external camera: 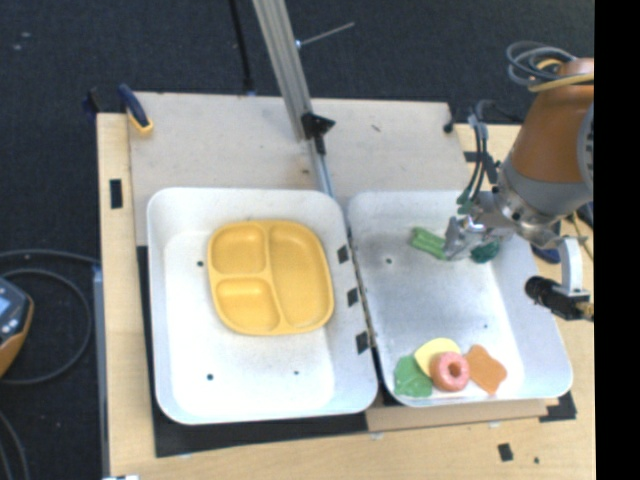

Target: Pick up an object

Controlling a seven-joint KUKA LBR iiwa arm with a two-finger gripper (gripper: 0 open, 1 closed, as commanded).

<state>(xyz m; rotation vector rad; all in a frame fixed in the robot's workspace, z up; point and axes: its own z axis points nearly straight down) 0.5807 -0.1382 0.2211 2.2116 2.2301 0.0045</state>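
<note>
In the right bin (pixel 520 368), a small green oblong object (pixel 427 240) lies near the far side. My gripper (pixel 462 242) hangs just to its right, touching or very close to its right end. A dark teal piece (pixel 486 253) shows right beside the gripper on its other side. Whether the green object is gripped is not visible. At the near edge of the same bin sit a pink ring (pixel 451 371), a yellow piece (pixel 436 351), a green piece (pixel 409 377) and an orange piece (pixel 487 368), clustered together.
The left bin (pixel 180 368) holds a yellow divided plate (pixel 270 275). A metal pole (pixel 285 58) rises from the bench behind the bins. The arm's orange band (pixel 550 138) stands over the right bin's far right corner.
</note>
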